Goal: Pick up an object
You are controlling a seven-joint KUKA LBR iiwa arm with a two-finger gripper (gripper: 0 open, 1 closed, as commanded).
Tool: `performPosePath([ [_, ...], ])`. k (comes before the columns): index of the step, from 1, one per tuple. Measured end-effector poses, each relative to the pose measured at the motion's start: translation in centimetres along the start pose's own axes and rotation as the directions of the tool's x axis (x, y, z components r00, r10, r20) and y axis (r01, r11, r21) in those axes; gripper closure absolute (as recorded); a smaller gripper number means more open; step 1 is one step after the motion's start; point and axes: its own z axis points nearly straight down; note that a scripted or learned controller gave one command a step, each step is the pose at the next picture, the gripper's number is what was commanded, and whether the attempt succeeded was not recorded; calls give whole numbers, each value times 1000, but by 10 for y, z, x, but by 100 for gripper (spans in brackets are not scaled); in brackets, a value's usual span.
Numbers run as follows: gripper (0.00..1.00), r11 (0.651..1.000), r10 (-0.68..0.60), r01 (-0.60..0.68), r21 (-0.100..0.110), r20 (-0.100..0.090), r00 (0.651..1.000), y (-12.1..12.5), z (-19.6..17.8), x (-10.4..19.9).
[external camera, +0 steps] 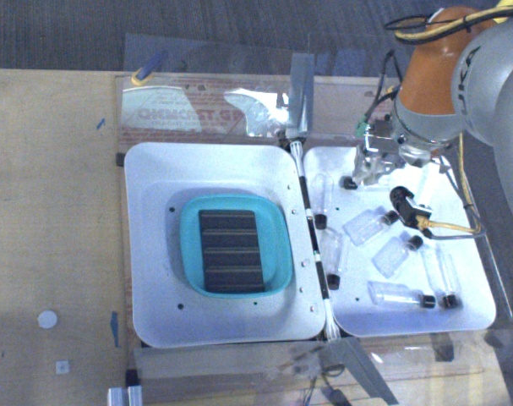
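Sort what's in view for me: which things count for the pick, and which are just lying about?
For the pick:
- hand, low over the right bin's far end
- clear vials with black caps in that bin, e.g.

Lying about:
- teal tray with a dark ridged insert, in the left bin
- small round disc on the bench

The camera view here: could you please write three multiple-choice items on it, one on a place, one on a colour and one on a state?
1. Where does the teal tray lie?
A. left bin
B. right bin
C. bare bench

2. What colour are the caps of the clear vials?
A. red
B. black
C. yellow

3. How do the vials lie?
A. stacked upright
B. scattered on their sides
C. inside the tray

Key:
1 A, the teal tray sits within the left bin.
2 B, each of the clear vials ends in a dark cap.
3 B, they lie flat across the right bin below the gripper.
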Motion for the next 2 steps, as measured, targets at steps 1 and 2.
performPosePath([
  [1,100,999,-36,36,-1,1,999,26,-66,-23],
  [2,100,993,-117,117,2,0,993,43,-20,-86],
])
